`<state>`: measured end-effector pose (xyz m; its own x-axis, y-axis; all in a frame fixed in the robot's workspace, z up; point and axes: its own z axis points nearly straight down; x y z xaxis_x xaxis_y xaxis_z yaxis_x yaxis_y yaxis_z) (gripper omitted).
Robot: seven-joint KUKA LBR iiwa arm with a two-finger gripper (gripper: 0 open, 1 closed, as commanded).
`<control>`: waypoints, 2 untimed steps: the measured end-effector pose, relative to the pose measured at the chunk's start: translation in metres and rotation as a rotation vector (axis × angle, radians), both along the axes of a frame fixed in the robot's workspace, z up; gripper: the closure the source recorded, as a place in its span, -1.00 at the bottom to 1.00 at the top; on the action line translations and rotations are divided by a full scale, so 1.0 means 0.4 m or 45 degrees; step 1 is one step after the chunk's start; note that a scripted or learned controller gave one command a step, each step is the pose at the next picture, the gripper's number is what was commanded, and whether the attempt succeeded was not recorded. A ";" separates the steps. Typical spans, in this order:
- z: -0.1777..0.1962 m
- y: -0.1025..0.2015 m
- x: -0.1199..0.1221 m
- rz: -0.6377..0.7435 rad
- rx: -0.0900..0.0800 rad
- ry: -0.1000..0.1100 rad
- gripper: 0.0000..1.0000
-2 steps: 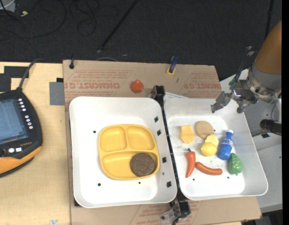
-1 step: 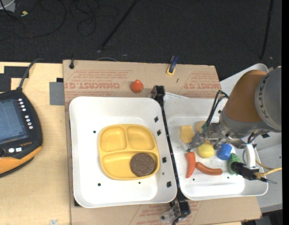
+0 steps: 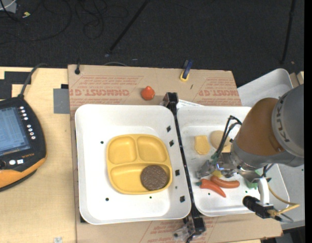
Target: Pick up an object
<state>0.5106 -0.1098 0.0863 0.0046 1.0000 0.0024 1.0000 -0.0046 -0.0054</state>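
Note:
In the right bin [image 3: 196, 206], my gripper [image 3: 216, 169] reaches down over a cluster of toy food. Just below it lie a red chili pepper [image 3: 212, 187] and an orange sausage [image 3: 227, 181], side by side. A pale yellow food piece [image 3: 201, 145] and a tan round piece [image 3: 217, 137] lie further back in that bin. A green item [image 3: 252, 185] peeks out beneath the arm. The arm's orange band [image 3: 261, 128] and grey body hide the right part of the bin. In the left bin [image 3: 90, 186] sits a yellow divided plate [image 3: 126, 153] with a brown round patty [image 3: 155, 177] in its front compartment.
A small red-orange ball [image 3: 148, 92] lies on the cardboard behind the bins. A blue and yellow clip [image 3: 185, 71] stands at the cardboard's far edge. A teach pendant [image 3: 14, 140] rests on the bench at the left. Black clamps [image 3: 171, 101] run along the divider between the bins.

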 end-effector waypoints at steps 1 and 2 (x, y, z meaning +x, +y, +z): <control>0.030 -0.008 0.006 -0.010 -0.001 -0.005 1.00; 0.267 0.151 0.119 0.015 -0.001 -0.018 1.00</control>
